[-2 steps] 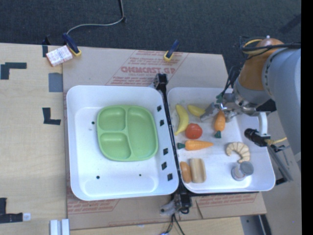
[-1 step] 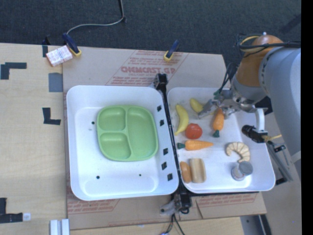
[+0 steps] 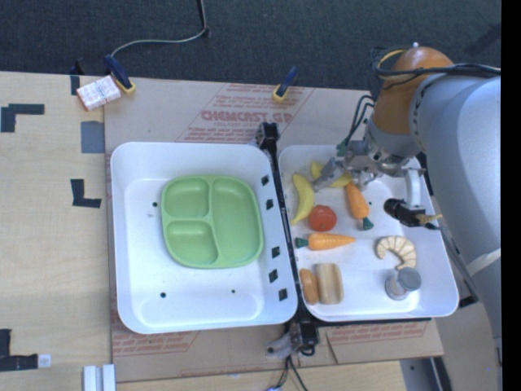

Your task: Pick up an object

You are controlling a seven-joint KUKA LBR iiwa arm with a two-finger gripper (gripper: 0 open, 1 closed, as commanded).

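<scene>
Cardboard covers the surface under two white bins; our claw (image 3: pixel 338 169) hangs low at the top of the right bin (image 3: pixel 444 296), right by the banana (image 3: pixel 303 197) and a carrot (image 3: pixel 356 201). We can't tell its state. Everything's crowded there, so we figure it could nudge stuff or clip two at once.
</scene>
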